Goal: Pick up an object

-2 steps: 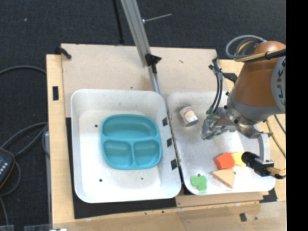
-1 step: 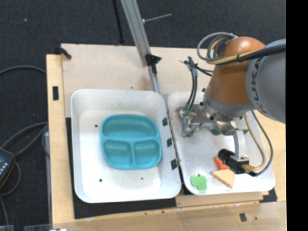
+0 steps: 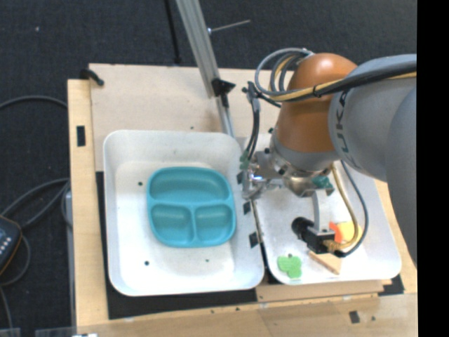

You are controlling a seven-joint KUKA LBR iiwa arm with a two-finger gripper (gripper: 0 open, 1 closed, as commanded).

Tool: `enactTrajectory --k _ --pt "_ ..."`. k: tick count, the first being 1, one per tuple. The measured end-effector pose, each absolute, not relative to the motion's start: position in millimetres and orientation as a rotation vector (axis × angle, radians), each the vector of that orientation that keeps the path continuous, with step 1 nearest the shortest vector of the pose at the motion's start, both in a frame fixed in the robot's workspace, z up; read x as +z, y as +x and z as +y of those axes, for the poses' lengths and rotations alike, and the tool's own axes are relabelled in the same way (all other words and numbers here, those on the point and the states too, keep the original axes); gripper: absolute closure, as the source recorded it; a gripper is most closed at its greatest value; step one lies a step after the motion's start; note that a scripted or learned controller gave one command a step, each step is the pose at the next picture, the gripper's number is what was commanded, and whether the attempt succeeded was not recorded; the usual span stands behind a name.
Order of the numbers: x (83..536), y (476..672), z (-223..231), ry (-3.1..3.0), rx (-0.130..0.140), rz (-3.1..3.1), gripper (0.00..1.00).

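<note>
Gripper: at end of grey arm, below orange band; low over right bin, upper-left part, close to that bin's left wall; released or clenched: can't tell, hidden under wrist from this angle.
Same bin, toward near edge: small green obj by front-left corner, apart from gripper; just right of it, tan wooden block, lying flat, narrow end toward green obj, contact betw. the two unclear; just above block, small orange obj, partly behind cable, shape too small to tell.
Further left: left bin, side by side w/ right bin, rims meeting along the middle; holds teal divided plate, 3 compartments, flat, roughly centred, well apart from gripper.
Under both bins: pale wood bench; behind the bins' junction, metal pole slanting up toward top edge; around bench, dark floor.
</note>
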State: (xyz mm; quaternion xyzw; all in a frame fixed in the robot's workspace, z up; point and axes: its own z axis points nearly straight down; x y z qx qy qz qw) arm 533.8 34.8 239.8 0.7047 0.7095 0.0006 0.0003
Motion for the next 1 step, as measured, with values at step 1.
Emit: enactTrajectory --k 1 --pt "229.8 529.7 87.9 2.215 -0.001 2.231 1.00"
